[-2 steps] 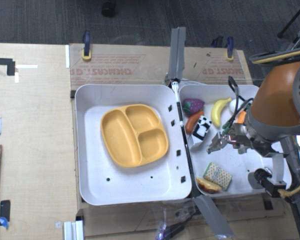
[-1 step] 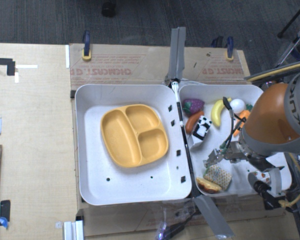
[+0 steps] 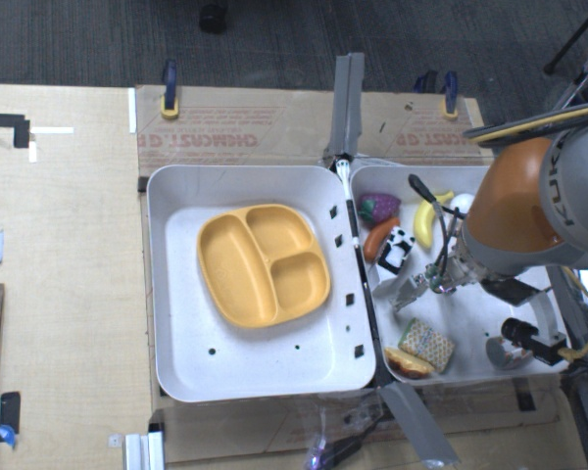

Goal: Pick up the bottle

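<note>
My gripper (image 3: 416, 287) hangs low over the middle of the right bin (image 3: 470, 375), below the grey wrist and the orange band (image 3: 510, 209). It points left and down toward the bin floor. A small dark-topped grey container (image 3: 513, 345), possibly the bottle, lies near the bin's front right corner, well right of the gripper and apart from it. A white rounded object (image 3: 463, 202) peeks out behind the banana, partly hidden by the arm. Nothing shows as held.
Around the gripper lie a banana (image 3: 424, 223), purple grapes (image 3: 379, 206), an orange toy vegetable (image 3: 378, 237), a black-and-white toy (image 3: 397, 249) and a sandwich-like piece (image 3: 421, 349). A yellow divided plate (image 3: 263, 262) sits in the left bin (image 3: 176, 292).
</note>
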You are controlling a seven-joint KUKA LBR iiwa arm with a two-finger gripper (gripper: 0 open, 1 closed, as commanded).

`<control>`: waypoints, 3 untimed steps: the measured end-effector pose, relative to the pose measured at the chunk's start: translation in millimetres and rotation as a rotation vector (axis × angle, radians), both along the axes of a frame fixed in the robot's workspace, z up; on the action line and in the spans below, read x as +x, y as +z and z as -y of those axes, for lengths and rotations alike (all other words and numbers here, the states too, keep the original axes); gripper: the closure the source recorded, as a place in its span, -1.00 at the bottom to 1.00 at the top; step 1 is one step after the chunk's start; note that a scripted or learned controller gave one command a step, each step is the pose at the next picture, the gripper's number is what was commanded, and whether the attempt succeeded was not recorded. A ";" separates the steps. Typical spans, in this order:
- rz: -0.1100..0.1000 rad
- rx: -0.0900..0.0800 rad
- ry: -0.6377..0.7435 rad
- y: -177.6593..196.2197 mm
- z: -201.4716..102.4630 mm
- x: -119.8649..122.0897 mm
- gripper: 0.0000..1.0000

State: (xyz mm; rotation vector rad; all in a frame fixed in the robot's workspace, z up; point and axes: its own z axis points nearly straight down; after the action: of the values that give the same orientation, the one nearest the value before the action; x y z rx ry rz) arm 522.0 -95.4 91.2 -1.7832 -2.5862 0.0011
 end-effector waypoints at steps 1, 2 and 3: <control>0.000 0.000 0.083 99.9 -43.2 -44.1 -1.00; 0.001 -0.002 -0.068 268.6 8.5 -43.3 -1.00; -0.003 -0.001 -0.125 151.0 -52.9 -18.0 -1.00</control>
State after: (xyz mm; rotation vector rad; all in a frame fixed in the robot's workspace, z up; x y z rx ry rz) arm 504.0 -42.5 242.3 -1.9405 -2.4682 0.0048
